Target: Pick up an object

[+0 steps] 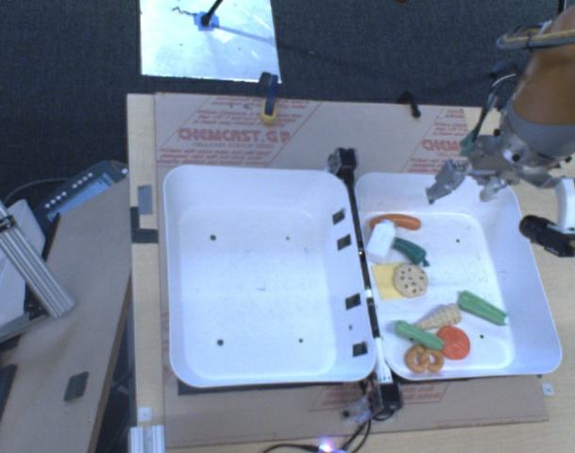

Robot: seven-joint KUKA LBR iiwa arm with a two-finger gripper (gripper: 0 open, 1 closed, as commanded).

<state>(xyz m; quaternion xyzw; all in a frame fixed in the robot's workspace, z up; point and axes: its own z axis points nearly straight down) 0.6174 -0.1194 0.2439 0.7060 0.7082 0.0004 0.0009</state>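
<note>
My gripper hovers above the far edge of the right bin, open with nothing between its fingers. Below it in that bin lie an orange sausage, a white block, a dark green pepper, a yellow cheese slice and a cookie. Nearer the front are a tan corn piece, a green bean pod, a green cucumber, a red tomato slice and a pretzel.
The left bin sits beside the right one, with a black hinged divider between them. A yellow-and-blue clamp stands at the bench's far edge. A grey device lies left of the bench.
</note>
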